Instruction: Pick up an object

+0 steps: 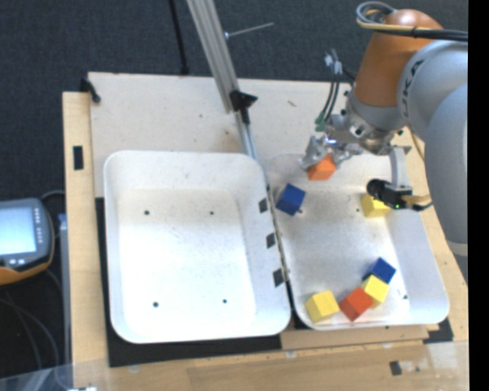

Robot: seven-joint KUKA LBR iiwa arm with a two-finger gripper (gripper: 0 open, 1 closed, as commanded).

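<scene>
Gripper [322, 160] at the right bin's [416, 300] twelve o'clock holds an orange block [321, 169]; pick apparently made, lift-out remaining.

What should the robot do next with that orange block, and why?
Probably lift straight up a little. The tool sits at the orange block near the right bin's far edge, and the block seems to be between its fingers, so a small raise would test the grip.
</scene>
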